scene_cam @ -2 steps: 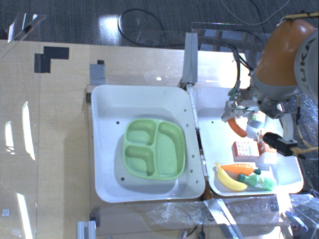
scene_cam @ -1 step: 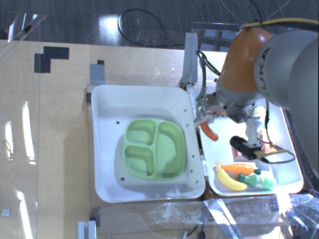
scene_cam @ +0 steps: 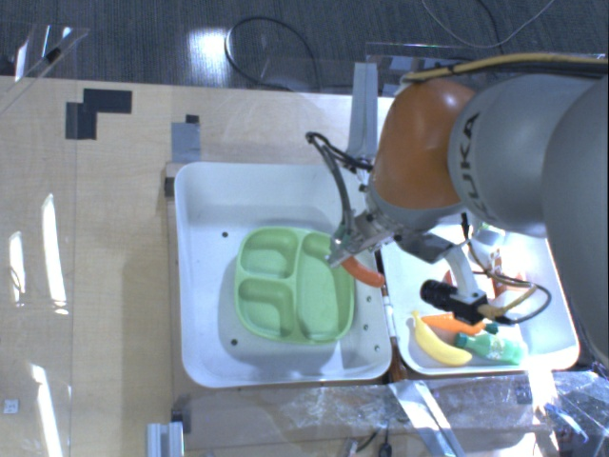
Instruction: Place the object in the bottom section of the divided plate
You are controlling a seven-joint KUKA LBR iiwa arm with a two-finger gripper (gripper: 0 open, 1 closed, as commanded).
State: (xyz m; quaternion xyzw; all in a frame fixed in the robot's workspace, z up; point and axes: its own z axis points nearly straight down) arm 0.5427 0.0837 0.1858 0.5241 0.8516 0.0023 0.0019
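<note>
Orange object [scene_cam: 363, 271]: small, elongated, carrot-like; at the right rim of the divided plate, over the strip between plate and bin wall — touching the rim or just above it, cannot tell which.
Gripper [scene_cam: 344, 248]: metal-coloured, low over the plate's upper right edge; tips meet the left end of the orange object, which seems pinched there, though the fingers are too small and blurred to be sure.
Divided plate [scene_cam: 249, 284]: pale green, rounded; two small sections stacked on its left side, one small section at top right, one long section down the right side and bottom; lies flat in the left bin.
Left bin [scene_cam: 200, 255]: shallow, white, a few dark specks on its floor.
Right bin [scene_cam: 561, 341]: white, just beside the left bin, partly hidden under the arm.
Banana [scene_cam: 438, 345]: yellow, near the right bin's front left corner.
Second orange piece [scene_cam: 447, 323]: just above the banana, touching it.
Green item [scene_cam: 495, 350]: just right of the banana, shape unclear.
Black part [scene_cam: 455, 297]: dark cylinder on a bracket over the right bin, thin wires beside it.
Arm [scene_cam: 514, 141]: grey, orange band — letters "UKA" readable on the grey shell, running sideways.
Bench [scene_cam: 86, 284]: light wood tone, black squares near the top left.
</note>
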